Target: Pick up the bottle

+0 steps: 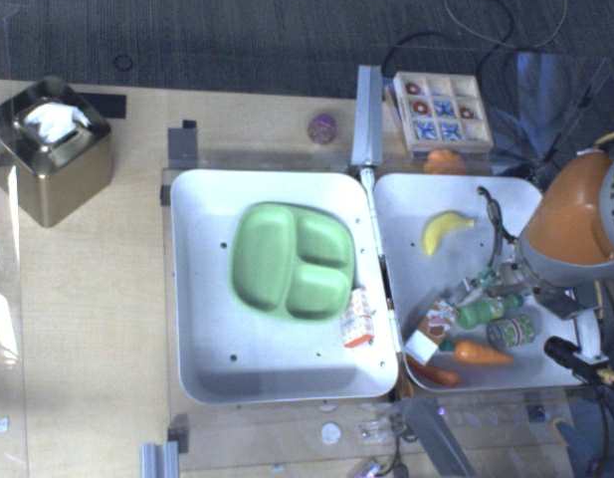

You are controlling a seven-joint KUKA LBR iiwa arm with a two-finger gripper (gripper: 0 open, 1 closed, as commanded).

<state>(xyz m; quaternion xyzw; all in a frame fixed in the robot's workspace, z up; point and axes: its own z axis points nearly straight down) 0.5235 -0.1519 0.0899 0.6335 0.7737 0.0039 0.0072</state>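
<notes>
Green bottle (483,313) lies unlifted near your right bin's (406,207) front edge, gripper (498,279) just above it, grip state unreadable.

Pale wooden bench (107,297) bearing two white bins (192,297), a tissue box (50,147), perhaps a purple ball (322,127).

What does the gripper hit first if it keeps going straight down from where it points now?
Most likely the green bottle, lying on its side in the right bin directly under the gripper. Depth is hard to judge from this slanted view, so it may already be touching it.
</notes>
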